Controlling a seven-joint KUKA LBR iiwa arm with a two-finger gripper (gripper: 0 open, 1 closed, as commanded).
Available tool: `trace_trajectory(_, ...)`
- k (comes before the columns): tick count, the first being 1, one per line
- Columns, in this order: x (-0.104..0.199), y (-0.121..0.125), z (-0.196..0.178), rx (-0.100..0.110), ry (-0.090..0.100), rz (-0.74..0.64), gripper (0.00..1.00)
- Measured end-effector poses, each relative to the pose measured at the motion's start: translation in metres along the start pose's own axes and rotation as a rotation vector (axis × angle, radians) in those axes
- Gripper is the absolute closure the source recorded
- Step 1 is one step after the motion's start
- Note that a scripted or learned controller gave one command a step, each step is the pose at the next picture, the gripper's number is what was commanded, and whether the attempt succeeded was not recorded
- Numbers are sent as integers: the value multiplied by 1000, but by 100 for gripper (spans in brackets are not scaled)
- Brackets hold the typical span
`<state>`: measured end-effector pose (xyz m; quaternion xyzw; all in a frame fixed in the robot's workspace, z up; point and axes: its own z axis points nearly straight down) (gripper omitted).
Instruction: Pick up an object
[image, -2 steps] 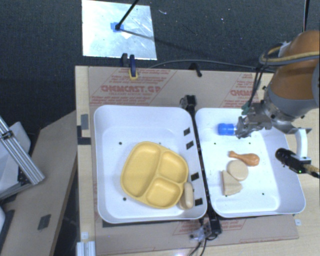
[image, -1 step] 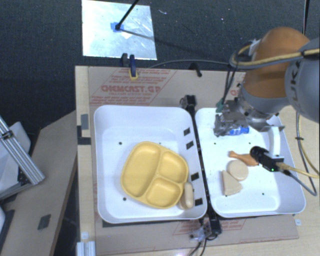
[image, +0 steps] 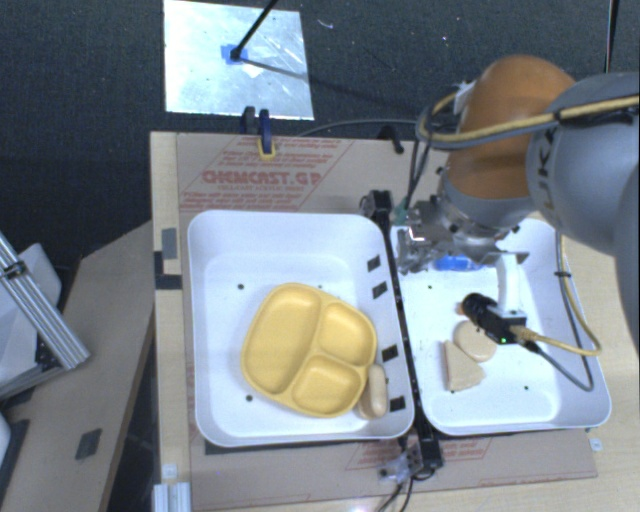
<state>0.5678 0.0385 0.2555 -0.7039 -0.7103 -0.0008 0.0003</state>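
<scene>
My gripper (image: 428, 248) hangs low over the back left part of the right bin (image: 570, 400), close to the divider between the bins. A small blue object (image: 456, 264) peeks out just right of it, partly hidden by the wrist. Nearer the front of that bin lies a beige wedge-shaped piece (image: 461, 370), with a pale yellowish round piece (image: 477, 346) touching its upper edge. The left bin (image: 225, 250) holds a yellow divided plate (image: 308, 348) and a small beige lump (image: 375, 390) resting against the plate's right rim.
The grey arm with its orange band (image: 510, 110) covers the back of the right bin. Black clips (image: 380, 290) line the ridge between the bins. A shiny sheet (image: 238, 58) lies behind the bench, and a metal rail (image: 40, 315) sits off to the left.
</scene>
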Motion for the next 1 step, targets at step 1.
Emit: trace_trajectory(1, 50, 0, 1, -1, 0, 0, 100)
